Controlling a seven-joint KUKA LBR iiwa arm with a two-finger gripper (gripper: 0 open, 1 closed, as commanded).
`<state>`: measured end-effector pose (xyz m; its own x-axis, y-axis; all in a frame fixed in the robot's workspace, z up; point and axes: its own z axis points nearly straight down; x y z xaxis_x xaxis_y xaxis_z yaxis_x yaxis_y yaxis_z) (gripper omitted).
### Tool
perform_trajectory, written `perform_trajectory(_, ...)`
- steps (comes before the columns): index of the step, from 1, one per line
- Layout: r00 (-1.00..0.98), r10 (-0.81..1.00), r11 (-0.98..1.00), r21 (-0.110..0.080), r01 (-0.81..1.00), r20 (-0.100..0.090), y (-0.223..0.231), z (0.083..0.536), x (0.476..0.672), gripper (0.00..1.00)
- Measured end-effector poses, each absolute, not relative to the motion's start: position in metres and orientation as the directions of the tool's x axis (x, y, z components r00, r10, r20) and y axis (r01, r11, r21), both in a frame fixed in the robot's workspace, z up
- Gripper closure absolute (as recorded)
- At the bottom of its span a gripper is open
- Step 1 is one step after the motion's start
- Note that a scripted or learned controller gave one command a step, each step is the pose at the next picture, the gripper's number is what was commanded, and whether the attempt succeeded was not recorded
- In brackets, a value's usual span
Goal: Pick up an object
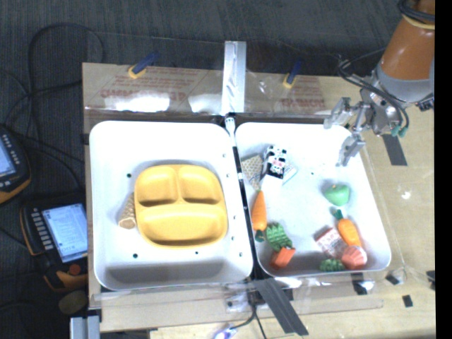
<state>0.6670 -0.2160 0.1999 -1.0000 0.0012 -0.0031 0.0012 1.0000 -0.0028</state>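
Camera view: two white bins are seen side by side on the bench. The left bin [106,189] holds a yellow tray [181,205] with three compartments, lying flat near the middle. A tan cone [128,213] is tucked against the tray's left edge, touching it.

The right bin [378,210] holds a scatter of toys. A black-and-white cow [277,163] lies near the upper left, just beside a patterned card [251,169]. A long carrot [259,211] is laid along the left wall, below the card. A green-topped carrot [280,246] sits near it at the lower left. A green pepper [338,193] lies right of centre. Below it a second carrot [348,230] is seen, touching a red-and-white packet [329,241]. A strawberry [354,258] and a green sprig [330,265] rest against the front wall.

The gripper [350,147] is placed over the bin's upper right corner, above and apart from the pepper. Nothing is seen between its fingers; whether they are spread or closed cannot be told. The arm [409,48] is seen at the upper right, its orange band uppermost.

Two clips [143,64] are fixed to the board behind the bins.
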Motion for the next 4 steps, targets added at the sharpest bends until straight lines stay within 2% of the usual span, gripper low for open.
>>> perform_trajectory(1,-0.998,-0.065,0.998,-0.006,-0.065,-0.01,-0.19,0.09,0.597,0.0)
perform_trajectory(2,-0.999,-0.043,0.999,-0.006,-0.043,-0.012,-0.181,0.09,0.543,0.0)
perform_trajectory(3,-0.994,-0.108,0.994,-0.008,-0.108,-0.018,-0.18,0.091,0.511,0.0)
perform_trajectory(4,-0.986,-0.167,0.986,-0.006,-0.167,-0.008,-0.179,0.09,0.55,0.0)
